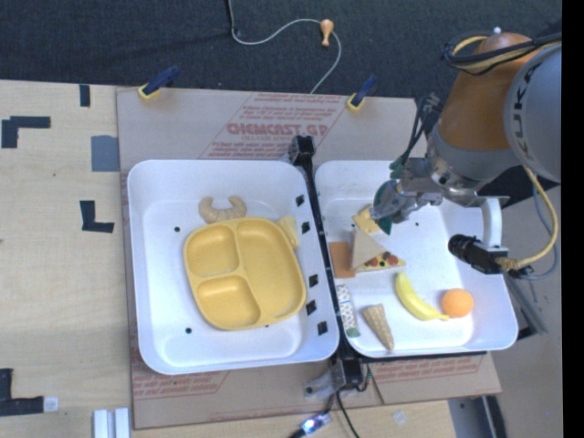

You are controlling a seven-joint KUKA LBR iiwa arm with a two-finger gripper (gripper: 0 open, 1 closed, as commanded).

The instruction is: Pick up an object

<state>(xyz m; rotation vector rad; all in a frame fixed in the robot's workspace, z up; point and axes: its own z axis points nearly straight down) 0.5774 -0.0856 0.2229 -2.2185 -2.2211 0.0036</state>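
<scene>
Pizza slice (378,262): long axis horizontal, tip pointing right; end effector (387,210) above, grip state unclear.

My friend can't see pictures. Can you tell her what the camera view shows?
A grey and orange robot arm reaches from the right, its gripper low over the right white bin, which holds a banana, an orange, a pizza slice and an ice cream cone. The left white bin holds a yellow divided tray.

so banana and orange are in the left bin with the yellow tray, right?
No. The camera view shows the banana and orange in the right bin, near its front right corner. The yellow tray is in the left bin.
</scene>
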